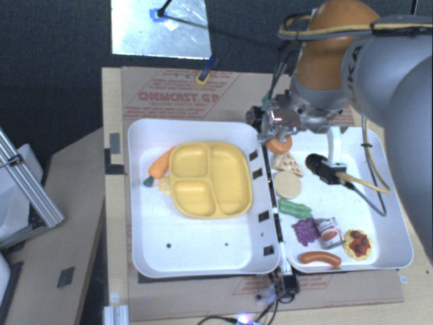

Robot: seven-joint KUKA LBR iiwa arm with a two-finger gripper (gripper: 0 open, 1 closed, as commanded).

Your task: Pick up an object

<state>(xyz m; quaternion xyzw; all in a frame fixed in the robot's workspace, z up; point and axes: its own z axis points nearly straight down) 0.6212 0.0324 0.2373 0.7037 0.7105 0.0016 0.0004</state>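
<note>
while the gripper [276, 124] is hanging over the far left corner of the right bin [389, 202], just above an orange toy [279, 143], the reach step looks underway. jaw state: cannot tell. next, descending squarely and closing. bins are sitting on a cardboard-covered bench [176, 97]; yellow tray [206, 179] is lying left.

— Can you make out the hand [276, 128]?
— Barely. The wrist covers it, so its fingers can't be read.
— And the orange thing [279, 144] under it?
— Partly hidden; too little shows to name it.
— The carrot [160, 164]?
— Its lower side tucks behind the yellow tray [206, 179].
— The arm [379, 53]?
— Cut off by the right edge and the top.
</note>
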